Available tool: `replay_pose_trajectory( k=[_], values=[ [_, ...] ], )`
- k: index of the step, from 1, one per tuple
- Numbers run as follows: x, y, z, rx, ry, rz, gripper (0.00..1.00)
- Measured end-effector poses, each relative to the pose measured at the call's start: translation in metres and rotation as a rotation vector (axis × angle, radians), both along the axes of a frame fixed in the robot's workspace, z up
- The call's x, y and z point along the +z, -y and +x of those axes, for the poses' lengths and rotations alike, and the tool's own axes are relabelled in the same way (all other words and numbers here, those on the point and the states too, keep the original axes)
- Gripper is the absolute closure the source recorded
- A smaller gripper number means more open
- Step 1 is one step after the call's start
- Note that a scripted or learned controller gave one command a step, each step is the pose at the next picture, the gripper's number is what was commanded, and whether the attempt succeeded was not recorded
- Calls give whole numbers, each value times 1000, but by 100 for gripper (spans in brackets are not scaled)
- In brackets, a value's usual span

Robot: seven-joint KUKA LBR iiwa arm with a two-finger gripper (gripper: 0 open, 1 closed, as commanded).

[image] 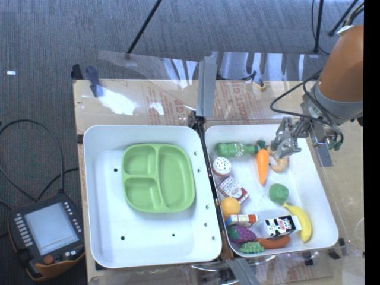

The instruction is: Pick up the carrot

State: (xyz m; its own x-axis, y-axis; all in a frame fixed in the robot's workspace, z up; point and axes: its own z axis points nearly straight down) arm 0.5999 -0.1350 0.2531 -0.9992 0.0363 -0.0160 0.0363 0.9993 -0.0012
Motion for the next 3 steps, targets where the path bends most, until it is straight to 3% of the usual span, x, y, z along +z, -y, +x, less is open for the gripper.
replay_pose_trajectory(
  k=[1,2,3],
  values=[
    [-165,-8,-17,50,-22,5,100],
    [31,-16,-11,296,-2,-4,100],
    [-153,-25,-41,423,-21,3,100]
  ],
)
